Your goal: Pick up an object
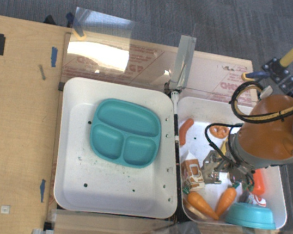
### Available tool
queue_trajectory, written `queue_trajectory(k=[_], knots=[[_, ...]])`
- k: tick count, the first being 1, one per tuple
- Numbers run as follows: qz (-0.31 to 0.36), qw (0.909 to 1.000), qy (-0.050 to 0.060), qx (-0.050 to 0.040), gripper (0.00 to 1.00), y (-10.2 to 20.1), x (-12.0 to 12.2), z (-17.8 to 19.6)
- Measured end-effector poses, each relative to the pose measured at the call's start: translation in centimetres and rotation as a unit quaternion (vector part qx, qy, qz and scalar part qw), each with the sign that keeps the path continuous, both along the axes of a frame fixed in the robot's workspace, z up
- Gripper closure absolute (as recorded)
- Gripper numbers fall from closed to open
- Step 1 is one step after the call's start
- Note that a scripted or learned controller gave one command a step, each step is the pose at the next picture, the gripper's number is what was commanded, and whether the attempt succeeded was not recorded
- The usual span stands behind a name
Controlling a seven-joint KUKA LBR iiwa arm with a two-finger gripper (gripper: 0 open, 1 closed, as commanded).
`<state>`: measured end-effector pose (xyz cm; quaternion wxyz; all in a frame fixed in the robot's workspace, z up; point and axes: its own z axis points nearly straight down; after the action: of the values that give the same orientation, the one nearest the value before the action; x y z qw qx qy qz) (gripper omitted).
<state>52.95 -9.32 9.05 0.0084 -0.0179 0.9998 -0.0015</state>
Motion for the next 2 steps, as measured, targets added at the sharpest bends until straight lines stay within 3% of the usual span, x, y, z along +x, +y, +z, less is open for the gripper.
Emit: queue_trajectory(k=[1,2], knots=[[0.064,0.9979,0.004,-0.0007,1.00,-7.80,8.27,6.39],[0.066,0.9978,0.006,0.0011,0.00,-7.55,8.19,6.10]])
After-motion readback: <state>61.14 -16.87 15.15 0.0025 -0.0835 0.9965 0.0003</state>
